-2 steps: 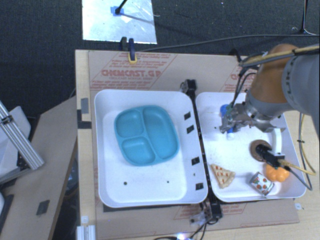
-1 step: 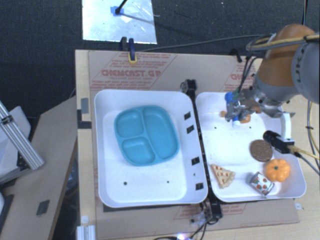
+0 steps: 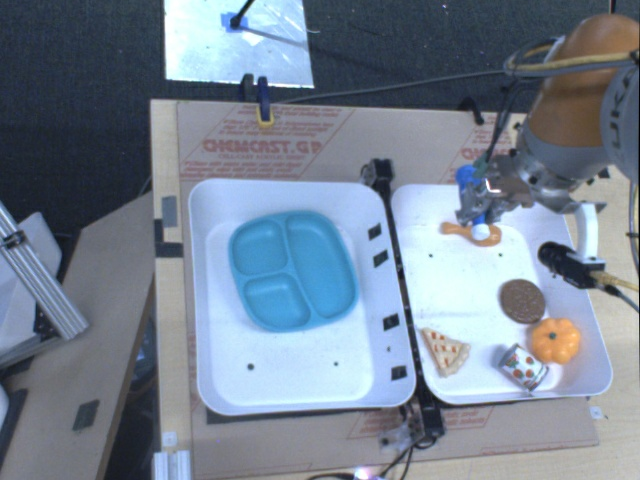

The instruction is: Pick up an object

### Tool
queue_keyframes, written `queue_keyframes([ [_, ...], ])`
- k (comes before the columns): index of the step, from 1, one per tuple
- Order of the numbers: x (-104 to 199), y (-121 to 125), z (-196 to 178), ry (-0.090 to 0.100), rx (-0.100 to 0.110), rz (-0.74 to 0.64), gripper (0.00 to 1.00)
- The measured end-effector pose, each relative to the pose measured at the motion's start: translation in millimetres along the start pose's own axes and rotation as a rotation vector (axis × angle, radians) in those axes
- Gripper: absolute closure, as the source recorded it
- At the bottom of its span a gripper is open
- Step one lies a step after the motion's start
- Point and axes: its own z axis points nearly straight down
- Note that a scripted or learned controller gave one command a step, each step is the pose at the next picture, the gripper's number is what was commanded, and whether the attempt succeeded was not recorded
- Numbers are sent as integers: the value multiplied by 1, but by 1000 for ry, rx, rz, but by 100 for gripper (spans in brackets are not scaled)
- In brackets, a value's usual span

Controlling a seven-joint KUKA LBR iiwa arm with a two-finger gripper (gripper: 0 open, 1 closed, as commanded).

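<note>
Reaching in from the right, the gripper [image 3: 479, 211] hangs over an orange-and-blue toy [image 3: 474, 231] in the right bin [image 3: 440, 278]; finger position cannot be made out.

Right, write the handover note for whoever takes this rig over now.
Gripper: low at the back of the right bin, over a small orange-and-blue toy; grasp not visible.
Front of the right bin: brown disc, orange pumpkin, pizza slice, small patterned cup on its side.
Left bin: blue divided tray.
Done: nothing seen lifted.
Left: secure one object and lift it.
</note>
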Motion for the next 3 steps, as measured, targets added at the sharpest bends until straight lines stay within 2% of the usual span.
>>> queue_keyframes([
  [1, 52, -19, 14, 2, 7, -3, 100],
  [3, 147, -57, 3, 3, 7, -4, 100],
])
